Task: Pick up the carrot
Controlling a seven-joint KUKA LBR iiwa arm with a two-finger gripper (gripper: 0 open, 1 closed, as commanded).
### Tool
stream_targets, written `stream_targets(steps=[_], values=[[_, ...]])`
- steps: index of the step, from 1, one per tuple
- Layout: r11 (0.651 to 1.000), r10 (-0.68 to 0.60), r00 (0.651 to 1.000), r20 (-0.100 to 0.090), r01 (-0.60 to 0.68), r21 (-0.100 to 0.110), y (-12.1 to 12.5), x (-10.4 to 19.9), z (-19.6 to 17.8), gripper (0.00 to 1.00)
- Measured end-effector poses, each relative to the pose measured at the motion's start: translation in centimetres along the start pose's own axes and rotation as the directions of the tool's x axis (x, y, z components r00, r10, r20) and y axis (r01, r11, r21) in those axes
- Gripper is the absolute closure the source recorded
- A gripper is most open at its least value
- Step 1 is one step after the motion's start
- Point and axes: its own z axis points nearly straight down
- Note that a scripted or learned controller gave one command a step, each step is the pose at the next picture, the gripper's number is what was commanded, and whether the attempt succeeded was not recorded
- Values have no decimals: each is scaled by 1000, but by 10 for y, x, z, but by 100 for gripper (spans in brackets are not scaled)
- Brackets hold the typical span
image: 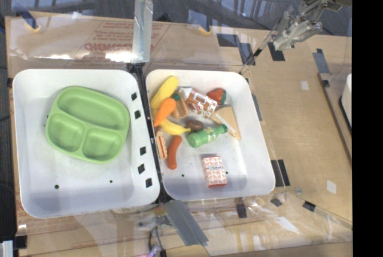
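Now the carrot (164,111), a smooth orange cone, lies in the right bin (254,148) near its left wall, just beside a yellow corn cob (164,91) and a curved banana (175,128). Close to it are a green plastic bottle (206,135), a reddish sausage (173,151) and a small printed carton (214,170). The left bin (30,130) carries a green plate (88,124) with three compartments. Both bins are shallow, white, with rounded corners, on a table (299,130) covered with brown cardboard. The arm comes in at the upper right, the metal tool (291,32) slanted down to the left above the table, well apart from the carrot. Whether the tool is apart or together, I cannot tell.
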Motion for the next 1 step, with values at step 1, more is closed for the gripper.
stream_targets(steps=[1], values=[[911, -411, 911, 9, 411, -16, 2, 0, 95, 100]])
